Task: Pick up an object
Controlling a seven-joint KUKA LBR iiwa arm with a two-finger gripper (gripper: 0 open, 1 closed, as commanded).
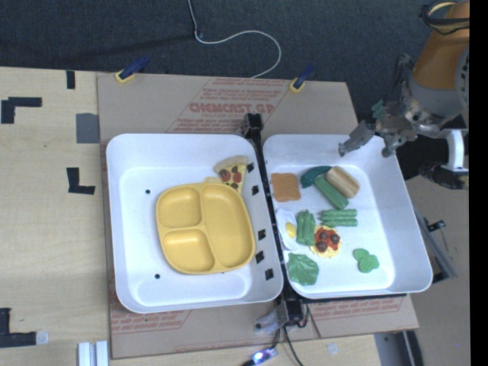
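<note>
The right bin [404,204] holds several toy foods: a brown toast square [286,187], a tan bun [343,181], a green pickle [329,193], green beans [338,217], a yellow pasta piece with red bits [326,240], a lettuce leaf [303,268] and a small broccoli [367,261]. My gripper [371,145] hangs over that bin's far right corner, up and to the right of the bun. Its fingers are open and spread, with nothing between them.
The left bin [126,204] carries a yellow divided plate [204,227], with a pizza slice [232,171] at its far right corner. A black divider with clips [263,204] runs between the bins. A white cable [229,36] lies behind them.
</note>
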